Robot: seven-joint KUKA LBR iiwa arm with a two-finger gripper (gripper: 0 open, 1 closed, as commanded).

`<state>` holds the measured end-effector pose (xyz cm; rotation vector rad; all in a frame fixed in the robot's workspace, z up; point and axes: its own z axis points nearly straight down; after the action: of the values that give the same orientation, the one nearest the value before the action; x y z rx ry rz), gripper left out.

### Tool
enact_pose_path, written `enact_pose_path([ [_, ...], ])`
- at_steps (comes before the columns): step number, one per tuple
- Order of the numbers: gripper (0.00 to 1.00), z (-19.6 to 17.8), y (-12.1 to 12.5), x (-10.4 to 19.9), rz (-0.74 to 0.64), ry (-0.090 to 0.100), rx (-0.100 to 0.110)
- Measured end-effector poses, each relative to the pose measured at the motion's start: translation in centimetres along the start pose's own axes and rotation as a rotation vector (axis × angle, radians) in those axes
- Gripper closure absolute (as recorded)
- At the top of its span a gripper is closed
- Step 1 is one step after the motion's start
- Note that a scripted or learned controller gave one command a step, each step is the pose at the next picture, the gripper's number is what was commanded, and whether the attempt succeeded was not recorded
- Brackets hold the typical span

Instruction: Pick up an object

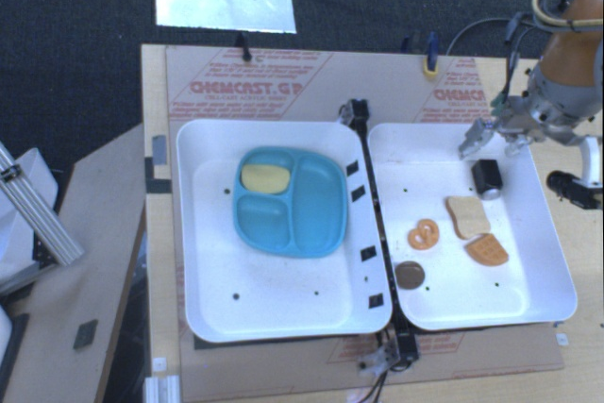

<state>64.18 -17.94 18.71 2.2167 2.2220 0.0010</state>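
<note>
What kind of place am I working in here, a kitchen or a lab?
Most likely a robot lab test bench, not a kitchen: two white bins clipped side by side on a board, toy food such as a pretzel, and a robot arm with loose cables.

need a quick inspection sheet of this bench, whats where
surface: bench bearing left bin and right bin side by side
job's things: in right bin, pretzel, bread slice, waffle piece, brown disc, black cylinder
clutter: blue divided plate in left bin, yellow piece in its upper-left compartment
grippers: pincer over right bin's far right
cables: cable behind right bin
surroundings: shiny sheet beyond bench
</note>
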Motion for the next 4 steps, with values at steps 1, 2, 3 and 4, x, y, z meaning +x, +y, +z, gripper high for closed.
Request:
enact_pose_path([
  [1, 0.0, 6.0, -0.5, 0.3, 0.001, 0.002, 0.004],
  [2, 1.0, 4.6, -0.4, 0.3, 0.0, 0.0, -0.001],
  [3, 1.0, -1.6, 0.1, 0.1, -0.002, 0.0, -0.003],
  [4, 1.0, -7.1, 0.2, 0.0, -0.004, -0.001, -0.004],
])
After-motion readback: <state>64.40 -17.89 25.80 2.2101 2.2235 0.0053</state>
